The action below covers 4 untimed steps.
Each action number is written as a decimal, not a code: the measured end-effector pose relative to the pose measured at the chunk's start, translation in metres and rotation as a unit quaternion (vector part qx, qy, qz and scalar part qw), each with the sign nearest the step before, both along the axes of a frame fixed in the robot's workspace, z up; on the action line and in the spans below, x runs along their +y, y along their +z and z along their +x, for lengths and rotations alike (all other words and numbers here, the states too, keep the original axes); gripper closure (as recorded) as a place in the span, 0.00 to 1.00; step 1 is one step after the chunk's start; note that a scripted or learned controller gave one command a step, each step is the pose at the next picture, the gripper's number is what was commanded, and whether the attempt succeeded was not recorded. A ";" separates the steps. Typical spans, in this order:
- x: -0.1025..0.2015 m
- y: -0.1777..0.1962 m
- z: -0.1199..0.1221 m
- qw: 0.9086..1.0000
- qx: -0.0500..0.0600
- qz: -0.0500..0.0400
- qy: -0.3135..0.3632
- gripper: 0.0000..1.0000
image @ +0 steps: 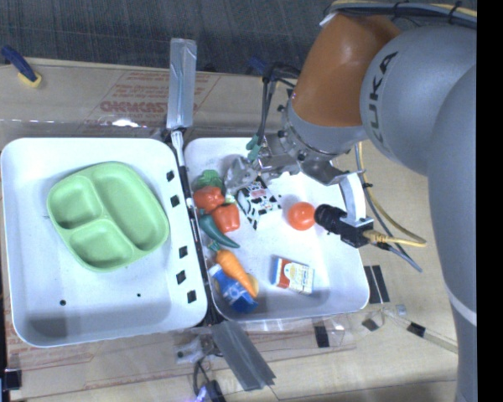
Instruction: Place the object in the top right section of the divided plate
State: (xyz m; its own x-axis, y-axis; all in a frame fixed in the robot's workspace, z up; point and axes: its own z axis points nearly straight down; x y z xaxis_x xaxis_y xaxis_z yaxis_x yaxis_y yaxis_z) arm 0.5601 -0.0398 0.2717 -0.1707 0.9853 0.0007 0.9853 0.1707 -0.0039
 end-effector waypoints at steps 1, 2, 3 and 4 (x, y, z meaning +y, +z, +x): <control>0.044 -0.047 0.055 0.993 -0.001 0.000 0.115 1.00; 0.044 -0.037 0.056 0.993 -0.001 0.000 0.118 1.00; 0.109 -0.081 0.055 0.987 0.001 0.000 0.160 1.00; 0.058 -0.068 0.097 0.941 -0.003 0.000 0.338 1.00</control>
